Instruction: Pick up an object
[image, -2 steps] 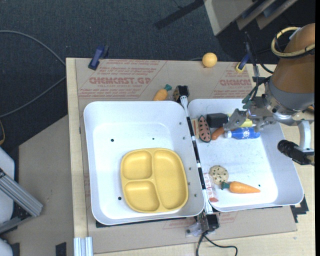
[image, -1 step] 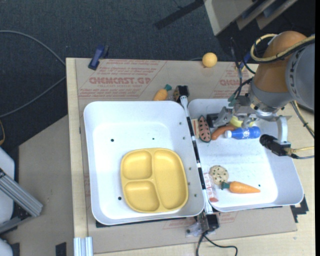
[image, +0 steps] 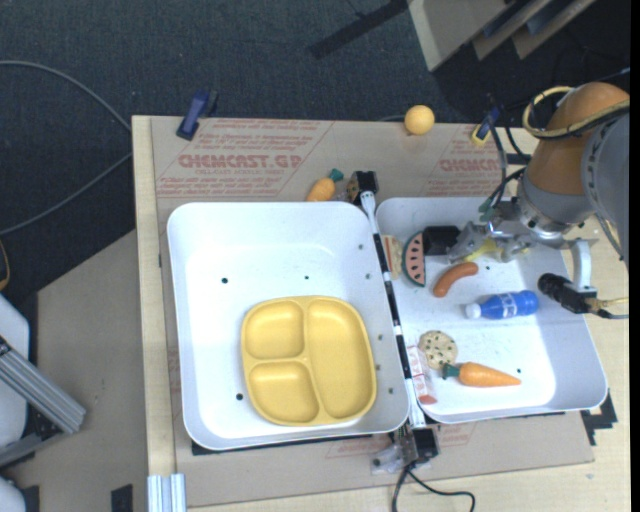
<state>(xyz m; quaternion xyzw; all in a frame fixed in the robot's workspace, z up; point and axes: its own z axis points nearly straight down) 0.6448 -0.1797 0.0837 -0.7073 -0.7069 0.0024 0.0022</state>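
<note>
The right bin (image: 570, 350) holds several toys. A watermelon slice (image: 413, 258) lies at its left wall, with a black piece (image: 440, 240) beside it. An orange-red sausage (image: 456, 277) lies just right of the slice. A blue bottle (image: 505, 304) lies on its side mid-bin. A cookie (image: 437, 347), a carrot (image: 485, 375) and a small red-and-white packet (image: 418, 380) sit near the front. My gripper (image: 480, 243) hangs low over the bin's back part, just above and right of the sausage, next to the black piece.
The left bin (image: 200, 260) holds a yellow divided plate (image: 308, 357). On the board behind the bins lie a yellow ball (image: 419, 119), a small orange toy (image: 323, 188) and a blue clip (image: 193, 115). The arm (image: 565, 165) and its cables cover the right bin's back right corner.
</note>
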